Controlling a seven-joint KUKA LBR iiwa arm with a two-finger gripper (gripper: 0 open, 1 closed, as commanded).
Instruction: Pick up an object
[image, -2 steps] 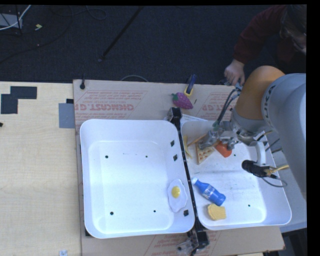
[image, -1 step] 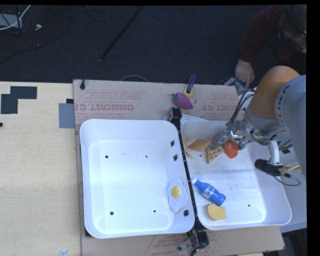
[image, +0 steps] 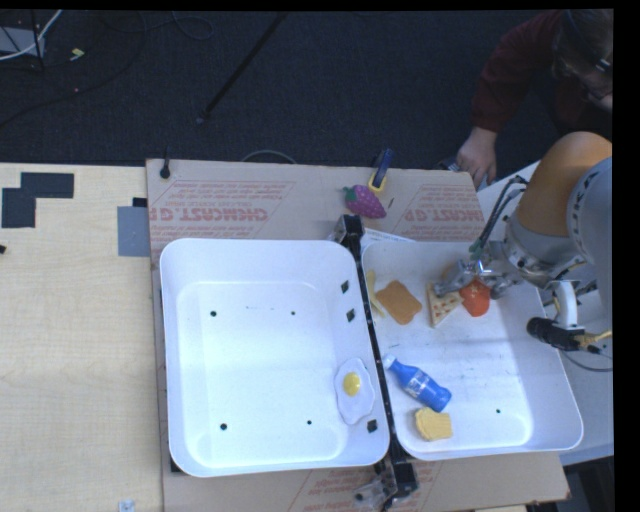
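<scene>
Beside cracker (image: 441, 304) in right bin (image: 545, 400), my fingers (image: 470, 275) hover over red toy (image: 476, 299); spread or pinching, cannot tell. Toy likely light, rigid, smooth plastic. Best hold: across its rounded middle, from above.

Two white bins are counted on the bench, a left bin (image: 190, 350) and a right bin (image: 545, 400). One fried egg (image: 352, 388) is seen in the left. In the right, one blue bottle (image: 418, 382), one yellow chunk (image: 433, 425), one toast slice (image: 398, 301), one cracker (image: 441, 305) and one red piece (image: 476, 298) are tallied. One purple grape bunch (image: 365, 201) is noted beyond the bins.
</scene>
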